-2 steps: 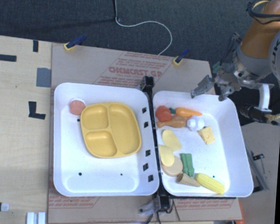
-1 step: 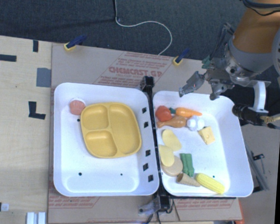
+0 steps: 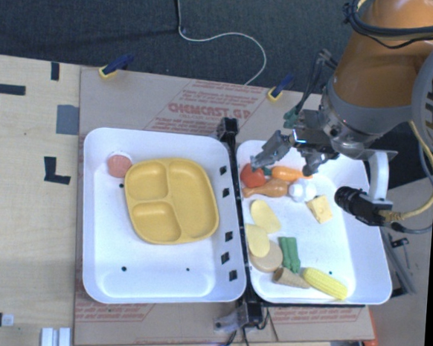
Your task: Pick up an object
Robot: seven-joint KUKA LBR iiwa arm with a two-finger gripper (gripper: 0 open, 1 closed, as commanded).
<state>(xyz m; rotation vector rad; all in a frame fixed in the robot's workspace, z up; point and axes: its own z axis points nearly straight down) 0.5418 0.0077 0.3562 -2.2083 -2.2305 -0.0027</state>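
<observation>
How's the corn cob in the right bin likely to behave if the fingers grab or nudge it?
The corn cob is long and rounded, so a sideways nudge would probably roll it. It tapers toward one end, so a pinch near the tip may squirt it out. It looks like moulded plastic toy food, likely light and stiff. It lies near the bin's front wall, which may crowd one finger.

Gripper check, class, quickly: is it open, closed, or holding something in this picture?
Gripper: open, jaws spread above the carrot and tomato in the right bin; nothing held between them.
</observation>
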